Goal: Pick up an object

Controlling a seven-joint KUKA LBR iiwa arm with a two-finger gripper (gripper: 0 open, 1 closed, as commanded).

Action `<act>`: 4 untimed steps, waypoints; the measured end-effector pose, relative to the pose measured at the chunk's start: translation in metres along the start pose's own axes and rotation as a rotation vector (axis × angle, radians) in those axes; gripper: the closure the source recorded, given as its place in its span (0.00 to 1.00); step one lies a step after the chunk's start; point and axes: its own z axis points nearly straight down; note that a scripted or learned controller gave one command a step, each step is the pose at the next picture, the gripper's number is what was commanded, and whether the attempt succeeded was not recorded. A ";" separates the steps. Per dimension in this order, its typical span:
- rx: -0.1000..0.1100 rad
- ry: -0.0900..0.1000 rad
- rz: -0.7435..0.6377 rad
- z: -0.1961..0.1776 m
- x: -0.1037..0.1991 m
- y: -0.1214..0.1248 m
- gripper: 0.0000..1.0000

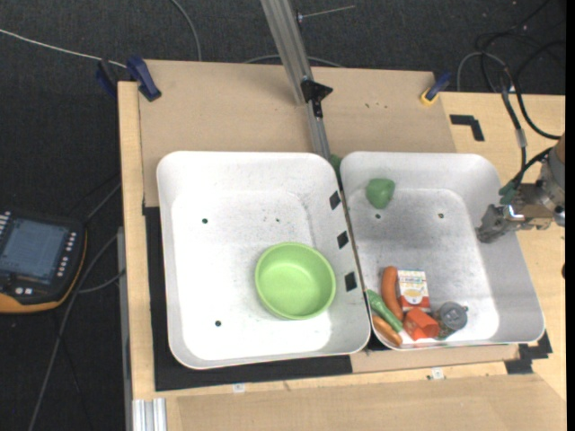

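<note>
The right bin (490, 268) holds a small green object (380, 191) near its far left corner. A cluster lies at its near edge: an orange carrot-like piece (389, 287), a small white and orange carton (411, 285), a red item (420, 323) and a grey round piece (451, 314). A green bowl (295, 280) sits in the left bin (189, 241). My gripper (492, 225) hangs over the right bin's right rim, far from the cluster, with nothing visibly held.
A metal pole (292, 48) slants down from the top to the gap between the bins. Blue and yellow clamps (144, 79) hold the board at its far corners. A handheld pendant (36, 259) lies off the bench at left. Cables run at upper right.
</note>
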 end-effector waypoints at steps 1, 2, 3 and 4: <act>0.004 0.001 0.000 -0.060 0.001 -0.001 1.00; 0.004 0.002 -0.003 -0.062 0.051 -0.002 1.00; 0.005 0.002 -0.002 -0.048 0.092 -0.001 1.00; 0.005 0.002 -0.003 -0.037 0.140 -0.008 1.00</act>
